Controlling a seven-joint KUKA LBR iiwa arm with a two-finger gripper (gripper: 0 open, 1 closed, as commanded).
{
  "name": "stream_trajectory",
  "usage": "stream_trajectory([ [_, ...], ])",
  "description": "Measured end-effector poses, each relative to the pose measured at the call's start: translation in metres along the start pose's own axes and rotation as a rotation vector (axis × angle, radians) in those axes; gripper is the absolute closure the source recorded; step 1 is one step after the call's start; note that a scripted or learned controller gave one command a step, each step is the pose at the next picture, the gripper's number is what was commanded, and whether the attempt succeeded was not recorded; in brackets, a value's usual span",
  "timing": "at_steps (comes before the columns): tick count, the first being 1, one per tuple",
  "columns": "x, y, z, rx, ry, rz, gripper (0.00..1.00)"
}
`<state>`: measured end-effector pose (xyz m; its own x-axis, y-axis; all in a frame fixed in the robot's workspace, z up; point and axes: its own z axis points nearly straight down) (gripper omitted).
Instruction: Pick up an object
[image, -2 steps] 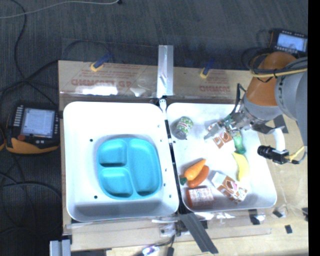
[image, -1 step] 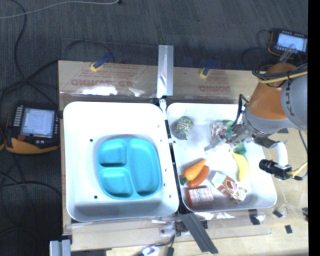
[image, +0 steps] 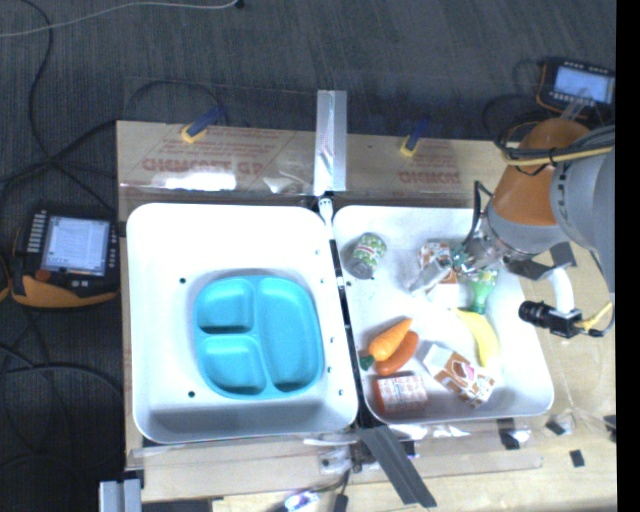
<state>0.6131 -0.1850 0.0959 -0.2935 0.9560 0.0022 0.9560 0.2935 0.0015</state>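
You are looking down on 2 shallow white bins sitting side by side on a wooden bench (image: 150, 160). The left bin (image: 160, 240) is holding a smooth turquoise plastic tray (image: 258, 335) with 3 compartments (2 small ones on its left, 1 longer one on its right). A clear sheet taped along the back of the bench is showing red lettering, but it is too faint to read.

The right bin (image: 535, 385) is carrying the candidate objects. A small round can (image: 365, 254) with a green patterned label is lying near the back left corner; its print is too small to read. An orange carrot (image: 391, 343) with a green tip is lying near the middle, touching a reddish-brown packet (image: 402, 393) at the front. Just right of those, a white and orange carton (image: 463, 376) is lying tilted, its printing illegible. A curved yellow banana (image: 481, 335) is resting beside it.

The gripper (image: 478, 262) is reaching in from the right, below the orange band, and is sitting over a crinkled packet (image: 437, 262) and a green bottle-like object (image: 480, 290). Whether its fingers are spread or closed you cannot tell from here.
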Motion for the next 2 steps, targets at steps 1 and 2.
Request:
stream_trajectory([
  [1,0.001,0.002,-0.009,-0.001,0.002,-0.004,1.0],
  [2,0.051,0.016,-0.093,0.004,-0.002,0.136,1.0],
])
